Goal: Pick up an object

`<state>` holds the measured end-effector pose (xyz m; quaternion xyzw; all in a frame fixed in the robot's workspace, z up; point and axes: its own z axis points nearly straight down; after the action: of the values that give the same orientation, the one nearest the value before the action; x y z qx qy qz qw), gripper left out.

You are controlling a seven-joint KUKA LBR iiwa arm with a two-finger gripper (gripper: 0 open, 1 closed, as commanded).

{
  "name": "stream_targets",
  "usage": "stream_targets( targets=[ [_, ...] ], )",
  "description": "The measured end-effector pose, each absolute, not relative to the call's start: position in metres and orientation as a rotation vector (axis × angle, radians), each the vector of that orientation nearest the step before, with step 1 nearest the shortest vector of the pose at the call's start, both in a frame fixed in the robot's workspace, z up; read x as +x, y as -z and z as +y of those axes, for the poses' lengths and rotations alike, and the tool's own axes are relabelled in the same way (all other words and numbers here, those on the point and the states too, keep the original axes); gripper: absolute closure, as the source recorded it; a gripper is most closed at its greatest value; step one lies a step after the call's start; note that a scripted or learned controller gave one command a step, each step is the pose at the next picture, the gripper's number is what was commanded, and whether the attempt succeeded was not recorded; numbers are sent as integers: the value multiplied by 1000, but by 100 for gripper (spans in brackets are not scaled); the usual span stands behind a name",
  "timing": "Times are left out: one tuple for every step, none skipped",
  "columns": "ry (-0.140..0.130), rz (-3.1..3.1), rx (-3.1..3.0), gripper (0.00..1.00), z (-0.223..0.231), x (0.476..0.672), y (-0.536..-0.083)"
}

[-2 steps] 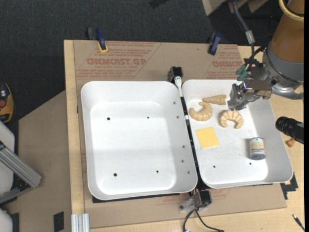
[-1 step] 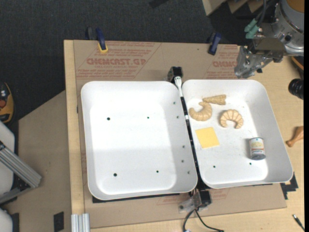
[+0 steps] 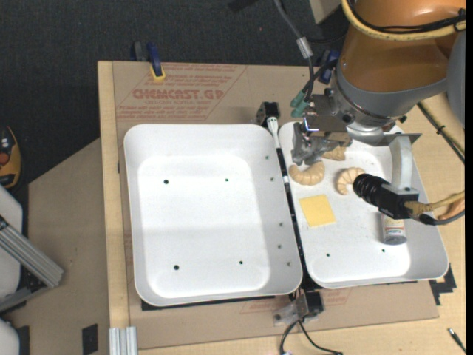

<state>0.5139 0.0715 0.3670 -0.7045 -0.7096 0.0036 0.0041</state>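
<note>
Croissant [image 3: 307,174], pale and curled, lies in the right bin [image 3: 369,268] near its left wall, directly under the hand [image 3: 309,148], whose fingertips are too dark and crowded to read as spread or pressed together, while the arm's bulk hides the bin's far corner.

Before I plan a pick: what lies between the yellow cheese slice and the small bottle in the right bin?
In the camera view, only bare white bin floor separates the cheese slice from the bottle.
</note>
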Motion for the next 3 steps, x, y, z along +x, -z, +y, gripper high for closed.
stream_targets(
  targets=[
    [17, -2232, -2221, 100, 119, 578, -454],
    [-12, -2223, -2210, 100, 171, 568, -377],
    [-14, -2225, -2208, 100, 228, 499, -321]
  ],
)
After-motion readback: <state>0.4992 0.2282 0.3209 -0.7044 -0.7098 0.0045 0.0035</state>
